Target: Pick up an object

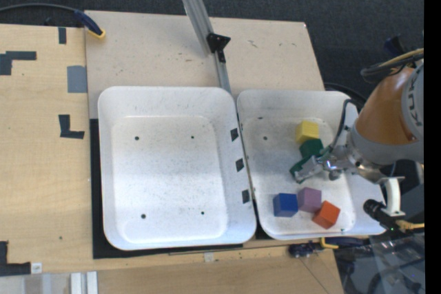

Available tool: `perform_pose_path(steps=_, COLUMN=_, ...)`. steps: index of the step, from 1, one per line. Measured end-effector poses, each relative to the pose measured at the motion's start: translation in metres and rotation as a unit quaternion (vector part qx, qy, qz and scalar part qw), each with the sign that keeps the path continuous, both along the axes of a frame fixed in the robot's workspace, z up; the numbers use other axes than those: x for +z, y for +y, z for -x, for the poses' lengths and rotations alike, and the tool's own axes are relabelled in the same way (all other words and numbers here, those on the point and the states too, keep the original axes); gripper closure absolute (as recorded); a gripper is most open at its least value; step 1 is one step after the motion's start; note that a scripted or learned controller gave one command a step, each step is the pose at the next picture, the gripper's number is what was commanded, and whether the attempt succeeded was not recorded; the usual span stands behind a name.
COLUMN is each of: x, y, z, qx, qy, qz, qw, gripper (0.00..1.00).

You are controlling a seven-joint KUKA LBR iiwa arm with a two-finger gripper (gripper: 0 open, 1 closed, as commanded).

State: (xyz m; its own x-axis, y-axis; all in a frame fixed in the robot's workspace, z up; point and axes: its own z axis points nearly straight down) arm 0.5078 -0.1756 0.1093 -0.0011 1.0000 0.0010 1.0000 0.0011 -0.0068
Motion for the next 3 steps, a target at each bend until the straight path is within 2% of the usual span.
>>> perform_pose_path(steps=1, x=-0.018, y=0.001, z=0.001, qx=0.000, qy=-0.001, qz=0.0001, qw=1.0000, gripper=0.00)
perform_pose_path(steps=2, x=-0.008, y=0.002, z=0.001, qx=0.000, qy=-0.001, qz=-0.0006, qw=1.0000, gripper=1.00)
perform_pose_path(steps=3, x=0.053, y=0.006, z=-0.004, qx=0.001, qy=-0.006, qz=0.0012, qw=1.0000, gripper=1.00)
